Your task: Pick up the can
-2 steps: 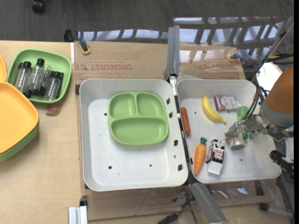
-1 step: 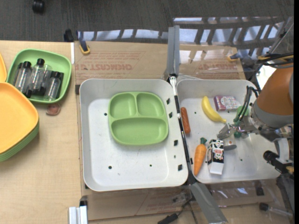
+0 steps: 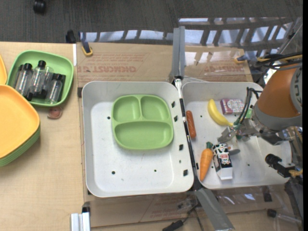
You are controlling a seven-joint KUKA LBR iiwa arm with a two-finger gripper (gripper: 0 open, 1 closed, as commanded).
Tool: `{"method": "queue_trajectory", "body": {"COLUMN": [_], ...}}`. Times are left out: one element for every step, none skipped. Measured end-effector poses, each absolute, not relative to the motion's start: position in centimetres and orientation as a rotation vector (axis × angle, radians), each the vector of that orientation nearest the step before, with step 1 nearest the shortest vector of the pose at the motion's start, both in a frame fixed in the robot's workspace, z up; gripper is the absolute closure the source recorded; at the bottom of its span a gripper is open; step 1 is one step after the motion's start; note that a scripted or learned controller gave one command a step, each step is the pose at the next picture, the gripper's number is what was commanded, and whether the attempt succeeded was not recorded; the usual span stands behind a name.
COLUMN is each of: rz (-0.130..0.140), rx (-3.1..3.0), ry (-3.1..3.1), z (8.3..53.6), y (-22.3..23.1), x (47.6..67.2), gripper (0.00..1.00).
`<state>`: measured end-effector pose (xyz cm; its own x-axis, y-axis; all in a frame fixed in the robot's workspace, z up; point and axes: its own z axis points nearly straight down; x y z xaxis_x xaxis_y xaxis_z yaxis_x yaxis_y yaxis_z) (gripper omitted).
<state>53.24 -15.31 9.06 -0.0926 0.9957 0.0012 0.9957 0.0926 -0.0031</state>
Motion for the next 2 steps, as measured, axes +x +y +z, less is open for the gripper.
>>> {"method": "queue_trajectory", "body": {"rz": [0.004,0.004], "rx": [-2.121,-2.261], "ry": [-2.314,-2.18], "z": [9.9,19.1], "y": [-15.5,-6.2], "x": [53.2,55.6], "gripper": [1.0,1.0]}}
